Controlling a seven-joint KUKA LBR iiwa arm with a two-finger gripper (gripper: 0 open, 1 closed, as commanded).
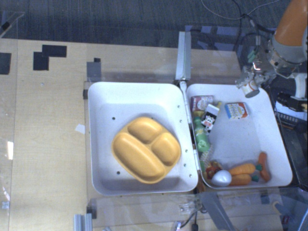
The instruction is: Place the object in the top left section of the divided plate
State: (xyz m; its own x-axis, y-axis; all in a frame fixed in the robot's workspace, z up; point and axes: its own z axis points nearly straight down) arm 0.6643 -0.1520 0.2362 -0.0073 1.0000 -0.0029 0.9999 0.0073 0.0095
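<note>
Worktop [48, 143] — pale wood, with black tape squares [48, 56] at its far left.

Left bin [98, 129]: white and shallow. A yellow divided plate [147, 149] lies in it, turned at a slant, rounded in outline. It has three sections — one long section along its lower left side and two smaller ones on the upper right side. All three look bare. The plate sits near the middle of the bin, nearer the front wall.

Right bin [269, 129]: just beside the left bin, a thin divider between them. Clutter lies along its left wall and front. From the back: a reddish packet [202, 102], a small black-and-white carton [210, 117], green items [201, 138] below that. Apart from these, toward the back middle, a small box [236, 110] with blue and orange print, lying flat. Front corner: a white egg shape [222, 178], orange carrots [243, 170] beside it, a darker orange piece [263, 161] further right. Which of these is the object to be moved cannot be told.

Claw [250, 86]: hangs above the back edge of the right bin, up and to the right of the small box, apart from it. Nothing is visible in its grip. Whether the tips are spread or together cannot be told — too small and blurred. Orange band of the arm [293, 18] at top right.
</note>
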